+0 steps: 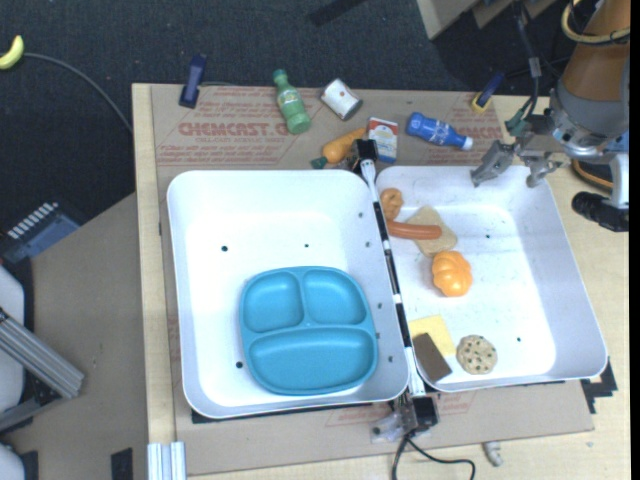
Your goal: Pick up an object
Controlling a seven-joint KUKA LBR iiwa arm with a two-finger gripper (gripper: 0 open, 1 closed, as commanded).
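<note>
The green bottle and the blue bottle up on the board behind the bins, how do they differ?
The green bottle lies behind the left bin, running roughly front to back; the blue bottle lies behind the right bin, running roughly side to side. Both lie flat on the board, outside the bins.

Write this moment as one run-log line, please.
gripper: open, holding nothing, over right bin far edge | orange, cookie: lying in bin | pick: not yet done
</note>
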